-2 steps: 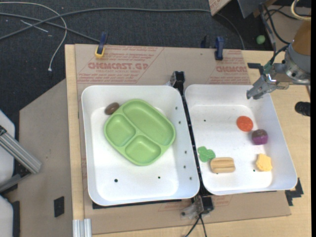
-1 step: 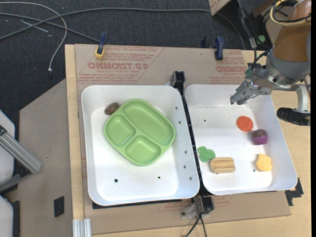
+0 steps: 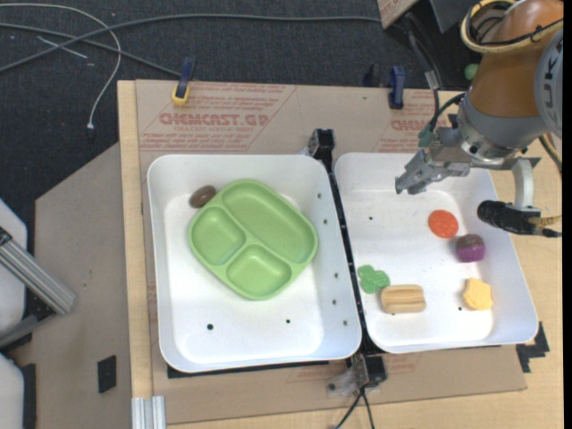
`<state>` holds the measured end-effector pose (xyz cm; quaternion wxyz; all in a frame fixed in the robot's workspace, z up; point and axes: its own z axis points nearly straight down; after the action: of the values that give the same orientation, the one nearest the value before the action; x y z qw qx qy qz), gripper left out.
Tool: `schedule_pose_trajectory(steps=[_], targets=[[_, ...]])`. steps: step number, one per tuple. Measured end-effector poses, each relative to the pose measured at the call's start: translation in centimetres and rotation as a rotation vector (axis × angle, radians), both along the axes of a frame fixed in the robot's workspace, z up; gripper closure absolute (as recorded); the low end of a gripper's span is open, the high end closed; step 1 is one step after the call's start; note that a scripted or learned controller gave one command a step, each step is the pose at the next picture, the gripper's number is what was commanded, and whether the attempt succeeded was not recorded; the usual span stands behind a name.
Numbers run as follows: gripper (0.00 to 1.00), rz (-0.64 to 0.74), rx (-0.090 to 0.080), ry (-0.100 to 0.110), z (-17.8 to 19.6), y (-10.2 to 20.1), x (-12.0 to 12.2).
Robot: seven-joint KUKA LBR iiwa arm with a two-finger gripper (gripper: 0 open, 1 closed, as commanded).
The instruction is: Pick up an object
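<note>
Orange piece, pincer hovering nearby

We see a green three-compartment plastic tray mid left white bin, a small brown oval piece touching its far-left edge. In the right white bin, a green leafy toy and tan bun-shaped toy lie near the front-left corner, while an orange round toy, purple round toy and yellow chunk toy line its right edge.

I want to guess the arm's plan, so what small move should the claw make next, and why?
Probably shift toward the orange ball and descend. The claw hovers over bare floor of the right bin with nothing between its fingers, and that ball looks like the nearest object.
</note>
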<state>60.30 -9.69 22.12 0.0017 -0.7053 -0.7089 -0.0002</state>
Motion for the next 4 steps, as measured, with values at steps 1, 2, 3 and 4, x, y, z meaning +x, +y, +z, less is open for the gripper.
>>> schedule_pose_trajectory(steps=[1, 2, 3, 4], targets=[[1.00, 0.001, 0.000, 0.001, 1.2, 4.9, -2.1], [1.00, 0.000, 0.000, 0.003, 0.9, 9.7, -5.6], [1.00, -0.001, -0.001, 0.003, 0.4, 13.6, -8.0], [1.00, 0.000, 0.000, 0.004, -0.4, 18.6, -10.6]])
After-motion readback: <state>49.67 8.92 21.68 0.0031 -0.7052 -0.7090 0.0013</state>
